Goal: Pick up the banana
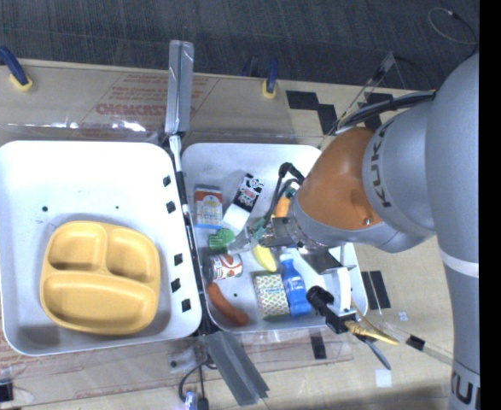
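A yellow banana (pixel 265 258) lies in the middle of the right bin (pixel 233 156), mostly hidden under the arm's wrist. Only a short piece of it shows. My gripper (pixel 271 231) hangs low over it, right above the visible piece, among the packed objects. The orange band and grey wrist cover the finger area, so the hold cannot be judged.
Around the banana lie a blue bottle (pixel 292 284), a patterned packet (pixel 270 294), a red can (pixel 226 268), a brown sausage (pixel 226 307), a green object (pixel 221 239), an orange carton (pixel 208 205) and a black-and-white carton (pixel 248 191). The left bin (pixel 28 165) holds a yellow divided tray (pixel 101 276).
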You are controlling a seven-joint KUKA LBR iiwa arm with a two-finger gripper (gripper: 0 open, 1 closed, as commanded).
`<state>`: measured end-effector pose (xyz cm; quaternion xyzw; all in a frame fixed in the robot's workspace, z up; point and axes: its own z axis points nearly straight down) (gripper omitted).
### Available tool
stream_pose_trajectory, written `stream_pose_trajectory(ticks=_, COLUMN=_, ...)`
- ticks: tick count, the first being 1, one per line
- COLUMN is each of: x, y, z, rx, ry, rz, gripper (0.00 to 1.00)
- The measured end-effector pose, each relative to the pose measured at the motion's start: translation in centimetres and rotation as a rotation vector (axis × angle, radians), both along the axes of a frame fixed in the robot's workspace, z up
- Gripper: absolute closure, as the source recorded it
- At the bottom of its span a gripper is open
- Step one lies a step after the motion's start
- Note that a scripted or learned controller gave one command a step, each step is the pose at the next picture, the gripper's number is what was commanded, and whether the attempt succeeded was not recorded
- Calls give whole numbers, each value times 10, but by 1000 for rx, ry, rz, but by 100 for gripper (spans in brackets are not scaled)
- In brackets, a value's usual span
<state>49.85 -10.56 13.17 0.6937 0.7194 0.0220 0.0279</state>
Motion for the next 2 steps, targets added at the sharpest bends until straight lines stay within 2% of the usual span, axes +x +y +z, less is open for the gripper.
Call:
stream_pose_trajectory(ticks=1, x=62, y=-51, z=4, rx=10, ry=72, rz=-79, gripper=0)
stream_pose_trajectory(ticks=2, x=30, y=15, z=-41, rx=19, ry=75, rz=-300, gripper=0)
